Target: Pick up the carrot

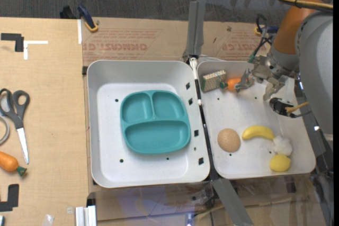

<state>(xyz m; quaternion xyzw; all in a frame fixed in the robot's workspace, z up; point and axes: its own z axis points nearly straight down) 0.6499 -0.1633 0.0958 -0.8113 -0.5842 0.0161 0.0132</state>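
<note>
Presently, carrot (231, 83) is being crowded by sponge block (214, 81) and bin wall (222, 63); gripper (244, 84) closure cannot be told, and a glancing miss is being risked.

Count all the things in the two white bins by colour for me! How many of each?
Teal: 1, the divided plate
Orange: 1, the carrot
Yellow: 2, the banana and the lemon
Tan: 2, the egg and the sponge block
White: 1, the fluffy ball
Total: 7
</note>
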